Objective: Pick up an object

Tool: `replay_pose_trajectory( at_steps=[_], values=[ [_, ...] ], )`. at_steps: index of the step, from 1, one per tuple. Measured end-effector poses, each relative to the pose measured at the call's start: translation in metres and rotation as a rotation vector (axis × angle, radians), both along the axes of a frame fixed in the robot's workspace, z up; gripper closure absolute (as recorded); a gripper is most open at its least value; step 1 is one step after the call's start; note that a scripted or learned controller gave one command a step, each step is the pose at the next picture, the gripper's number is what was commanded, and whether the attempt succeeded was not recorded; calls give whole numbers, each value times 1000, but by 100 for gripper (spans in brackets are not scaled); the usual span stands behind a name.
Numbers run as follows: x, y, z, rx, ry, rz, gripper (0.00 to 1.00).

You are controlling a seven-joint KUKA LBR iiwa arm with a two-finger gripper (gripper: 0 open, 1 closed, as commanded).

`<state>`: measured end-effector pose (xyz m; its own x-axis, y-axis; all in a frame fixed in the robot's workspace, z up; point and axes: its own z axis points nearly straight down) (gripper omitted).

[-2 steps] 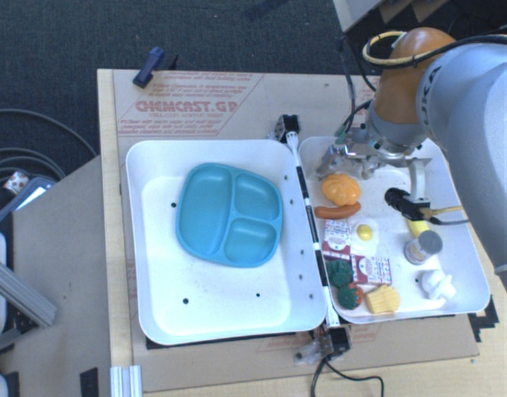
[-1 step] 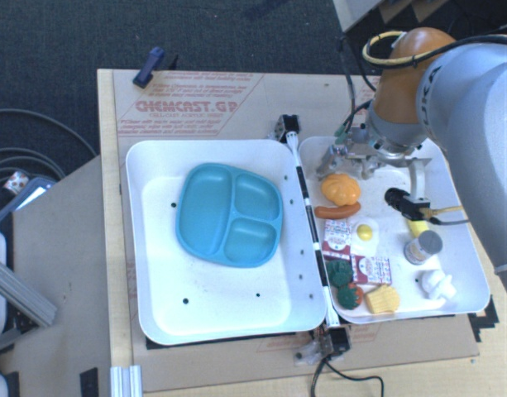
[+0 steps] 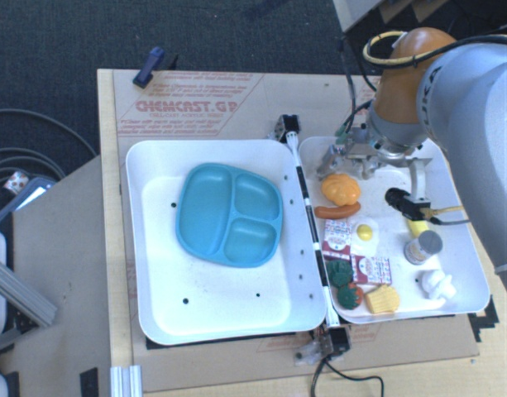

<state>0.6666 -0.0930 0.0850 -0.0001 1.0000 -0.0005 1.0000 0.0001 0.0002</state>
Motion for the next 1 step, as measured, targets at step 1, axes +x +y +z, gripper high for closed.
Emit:
replay_pose_trajectory(
  at_steps=[1],
  values=[
    [-5, 0, 0, 0, 2, -1, 0]
  ],
)
